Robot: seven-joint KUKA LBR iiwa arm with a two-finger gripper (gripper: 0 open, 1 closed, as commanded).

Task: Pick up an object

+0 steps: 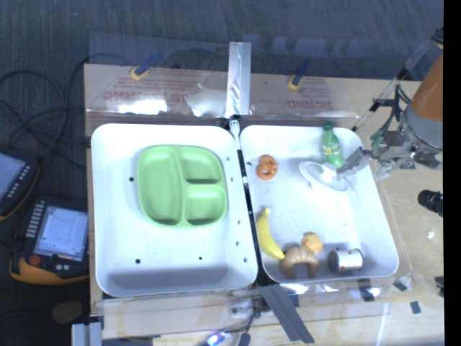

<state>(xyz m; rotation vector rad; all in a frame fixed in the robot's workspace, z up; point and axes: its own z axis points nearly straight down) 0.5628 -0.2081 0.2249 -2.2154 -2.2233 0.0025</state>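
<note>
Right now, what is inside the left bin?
The left bin holds a green divided tray, with nothing visible in its sections. What lies under the tray is covered.

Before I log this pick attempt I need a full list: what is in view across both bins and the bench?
Divided plate: one, green, centre of left bin.
Pretzel: one, orange, upper left of right bin.
Bottle: one, green, top of right bin.
Cup: one, white, below the bottle.
Banana: one, yellow, lower left of right bin.
Croissant: one, brown, bottom edge.
Small bun: one, tan, touching the croissant.
Can: one, silver, on its side, bottom right.
Clips: two, yellow-blue, bench's far edge.
Gripper: one, grey, at the cup's right.
</note>
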